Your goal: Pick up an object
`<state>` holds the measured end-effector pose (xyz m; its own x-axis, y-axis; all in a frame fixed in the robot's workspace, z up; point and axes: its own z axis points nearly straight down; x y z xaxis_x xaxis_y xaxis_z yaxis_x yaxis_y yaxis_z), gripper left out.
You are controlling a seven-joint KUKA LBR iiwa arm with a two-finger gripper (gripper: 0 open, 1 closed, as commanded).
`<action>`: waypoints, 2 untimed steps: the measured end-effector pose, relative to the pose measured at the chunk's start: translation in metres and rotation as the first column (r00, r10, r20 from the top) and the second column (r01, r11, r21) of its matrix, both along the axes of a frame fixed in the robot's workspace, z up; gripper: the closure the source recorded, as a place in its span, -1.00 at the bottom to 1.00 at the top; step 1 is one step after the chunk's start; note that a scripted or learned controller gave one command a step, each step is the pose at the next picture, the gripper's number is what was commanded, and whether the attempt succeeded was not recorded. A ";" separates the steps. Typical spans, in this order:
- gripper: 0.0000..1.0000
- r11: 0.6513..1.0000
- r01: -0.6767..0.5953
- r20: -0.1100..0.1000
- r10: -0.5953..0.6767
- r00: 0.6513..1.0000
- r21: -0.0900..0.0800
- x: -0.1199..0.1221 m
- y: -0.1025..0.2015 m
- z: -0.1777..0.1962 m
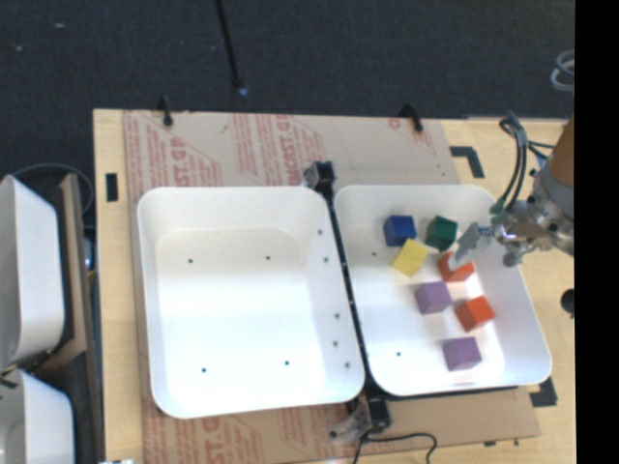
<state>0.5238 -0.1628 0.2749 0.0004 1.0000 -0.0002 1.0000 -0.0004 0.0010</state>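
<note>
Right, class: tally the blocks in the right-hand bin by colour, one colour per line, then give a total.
Blue block: 1
Green block: 1
Yellow block: 1
Purple blocks: 2
Orange-red blocks: 2
Total: 7
</note>
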 end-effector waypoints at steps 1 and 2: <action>-1.00 1.000 -0.002 -0.009 0.002 1.000 0.002 0.071 0.023 -0.094; -1.00 1.000 0.001 0.008 -0.001 1.000 -0.002 0.097 0.038 -0.157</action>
<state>0.6207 -0.1244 0.1184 0.0011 1.0000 -0.0019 1.0000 -0.0011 0.0094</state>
